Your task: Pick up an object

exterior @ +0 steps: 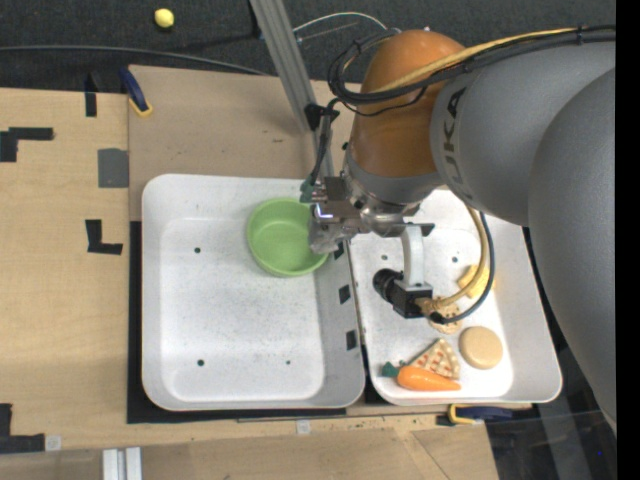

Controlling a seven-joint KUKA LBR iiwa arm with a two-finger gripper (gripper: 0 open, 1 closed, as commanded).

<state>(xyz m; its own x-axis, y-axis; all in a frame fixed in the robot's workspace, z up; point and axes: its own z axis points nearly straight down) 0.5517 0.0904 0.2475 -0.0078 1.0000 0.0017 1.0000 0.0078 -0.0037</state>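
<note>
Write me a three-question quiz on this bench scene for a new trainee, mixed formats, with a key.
1. True or false: the green bowl sits in the left bin.
2. Multiple choice: which item lies nearest the front edge of the right bin? A) the carrot B) the round tan piece C) the green bowl
3. Fill in: the gripper is at the bowl's ____ rim, as the camera sees it.

Key:
1. True; it is in the bin's upper right part.
2. A
3. Right; whether it grips the bowl cannot be told from this view.
</note>
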